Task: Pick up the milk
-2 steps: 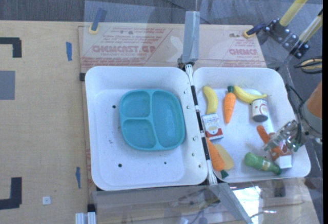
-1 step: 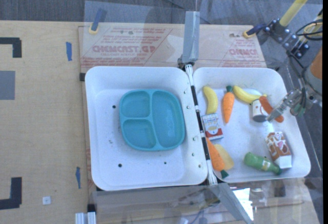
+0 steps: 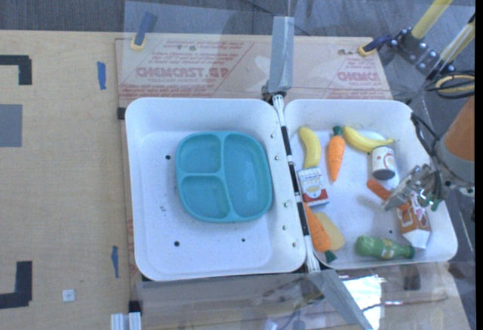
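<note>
A small white and red milk carton [image 3: 313,186] lies against the left wall of the right bin [image 3: 430,141], just below a yellow banana [image 3: 309,146]. My gripper [image 3: 410,191] hangs over the right side of that bin, well to the right of the milk carton. It sits just above an orange and white carton [image 3: 414,221] and next to a small red-orange piece [image 3: 377,187]. Nothing shows as held.
The right bin also holds a carrot [image 3: 335,155], a second banana [image 3: 367,140], a can [image 3: 383,163], a green bottle [image 3: 384,248] and an orange item [image 3: 323,231] at the front left. A teal divided plate [image 3: 224,175] lies in the left bin [image 3: 151,200].
</note>
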Motion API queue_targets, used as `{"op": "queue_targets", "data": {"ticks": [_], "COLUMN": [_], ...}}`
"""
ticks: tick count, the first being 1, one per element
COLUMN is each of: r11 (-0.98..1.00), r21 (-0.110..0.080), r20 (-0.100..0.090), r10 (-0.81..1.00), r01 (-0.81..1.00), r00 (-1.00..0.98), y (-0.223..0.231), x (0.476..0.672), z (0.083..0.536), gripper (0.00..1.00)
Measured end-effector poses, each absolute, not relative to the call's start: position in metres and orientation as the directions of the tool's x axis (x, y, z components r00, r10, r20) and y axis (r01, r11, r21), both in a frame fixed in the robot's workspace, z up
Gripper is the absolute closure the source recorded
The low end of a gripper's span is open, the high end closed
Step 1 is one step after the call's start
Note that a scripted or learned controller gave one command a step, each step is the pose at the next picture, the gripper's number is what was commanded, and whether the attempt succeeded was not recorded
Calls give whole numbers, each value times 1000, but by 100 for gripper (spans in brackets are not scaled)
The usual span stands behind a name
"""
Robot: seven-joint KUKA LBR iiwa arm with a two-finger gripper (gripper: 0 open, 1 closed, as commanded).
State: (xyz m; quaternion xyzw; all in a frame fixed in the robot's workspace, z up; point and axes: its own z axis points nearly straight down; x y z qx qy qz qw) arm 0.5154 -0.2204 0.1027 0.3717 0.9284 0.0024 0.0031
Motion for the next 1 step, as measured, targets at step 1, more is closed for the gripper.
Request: {"op": "queue_targets", "data": {"ticks": [1], "r11": [715], "r21": [3], "r20": [-5], "r10": [700], "r01": [700], "r00": [-715], "y": [-223], "x": [553], "z": [170], "gripper": [0]}}
